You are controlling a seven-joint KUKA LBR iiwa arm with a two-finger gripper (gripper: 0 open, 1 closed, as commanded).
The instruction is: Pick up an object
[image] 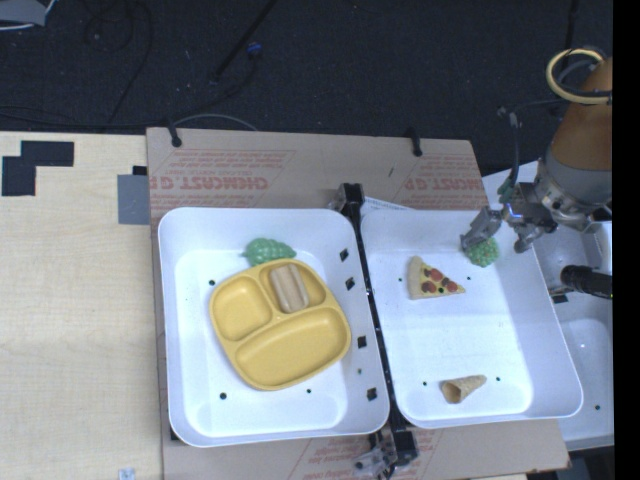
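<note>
Claw (484,238) over right bin (540,368) — clamped on green broccoli (484,253).

A robotics lab or test cell is suggested rather than a home or kitchen. Two shallow white bins (180,268) are set side by side on a sheet of printed cardboard (300,168) laid over a pale wooden desk (70,298). Loose black cables (150,18) are seen trailing across a dark floor along the top of the frame. An industrial arm (580,138) (grey, with an orange section) is mounted at the right edge. Toy food is laid out in the bins: a plastic pizza slice (432,279), a cone (462,388) and a yellow divided tray (278,326), all props, not a real meal.
</note>
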